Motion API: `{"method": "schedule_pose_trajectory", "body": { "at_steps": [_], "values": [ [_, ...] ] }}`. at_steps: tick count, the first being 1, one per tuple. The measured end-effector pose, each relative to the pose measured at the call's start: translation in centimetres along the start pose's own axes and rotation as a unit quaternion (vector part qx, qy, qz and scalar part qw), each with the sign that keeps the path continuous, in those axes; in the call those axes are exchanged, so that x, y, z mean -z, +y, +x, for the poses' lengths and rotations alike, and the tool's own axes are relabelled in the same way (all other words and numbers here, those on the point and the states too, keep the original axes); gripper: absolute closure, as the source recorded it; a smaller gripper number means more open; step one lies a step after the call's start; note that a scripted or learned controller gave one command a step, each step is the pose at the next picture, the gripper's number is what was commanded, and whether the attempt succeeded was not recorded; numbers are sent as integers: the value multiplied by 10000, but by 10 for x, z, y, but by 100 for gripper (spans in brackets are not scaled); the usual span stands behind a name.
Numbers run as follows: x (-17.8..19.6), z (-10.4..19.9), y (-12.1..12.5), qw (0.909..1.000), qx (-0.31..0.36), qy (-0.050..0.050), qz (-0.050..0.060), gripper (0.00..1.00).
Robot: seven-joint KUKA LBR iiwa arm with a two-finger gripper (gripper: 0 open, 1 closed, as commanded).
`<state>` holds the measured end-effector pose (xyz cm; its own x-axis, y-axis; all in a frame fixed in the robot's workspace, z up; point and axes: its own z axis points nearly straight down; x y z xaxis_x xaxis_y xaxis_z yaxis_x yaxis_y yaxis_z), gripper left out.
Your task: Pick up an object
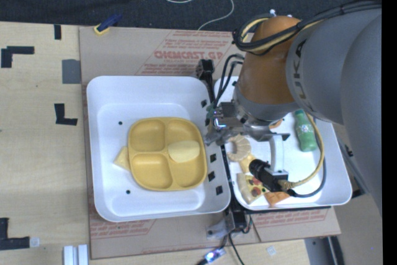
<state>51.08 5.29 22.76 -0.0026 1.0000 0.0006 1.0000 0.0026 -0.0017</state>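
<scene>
Far left of the claw, a yellow divided plate (167,154) lies in the left bin (99,102). Claw (243,147) hangs low over the right bin (338,192), reaching stage; grip state: cannot tell. Just beneath it sits a round tan piece (239,147), likely target. Green bottle (305,131) to its right. Next: descend, close.

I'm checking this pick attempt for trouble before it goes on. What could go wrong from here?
The arm's wrist hangs low over the right bin, hiding what is below, so the grasp may miss. Items there, such as the green bottle, lie close together and could get knocked. The loose yellow cable might snag.
</scene>
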Motion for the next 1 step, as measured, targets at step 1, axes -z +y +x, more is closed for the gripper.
{"method": "schedule_pose_trajectory", "body": {
  "at_steps": [1],
  "values": [
    [6, -9, -4, 10000, -3, -1, 3, 100]
  ]
}}
